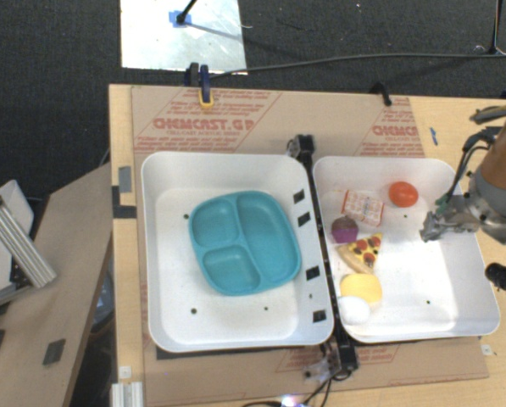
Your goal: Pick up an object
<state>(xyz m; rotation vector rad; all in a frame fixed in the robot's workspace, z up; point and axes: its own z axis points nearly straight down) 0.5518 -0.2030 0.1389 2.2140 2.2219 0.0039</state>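
The right bin (456, 312) holds several small toy foods along its left half: an orange-red tomato (403, 194), a pink-and-white packet (363, 205), a purple ball (344, 228), a pizza slice (361, 253), a yellow lemon (360, 288) and a white egg (352, 309). My gripper (432, 227) hangs at the right side of this bin, low over its bare white floor, to the right of and slightly below the tomato. Nothing shows between it and the floor.
The left bin (168, 227) carries a teal three-compartment plate (244, 242). A black divider with clips (314, 227) joins the two bins. The grey arm (500, 193) enters from the right edge. Cardboard bench (269, 117) surrounds the bins.
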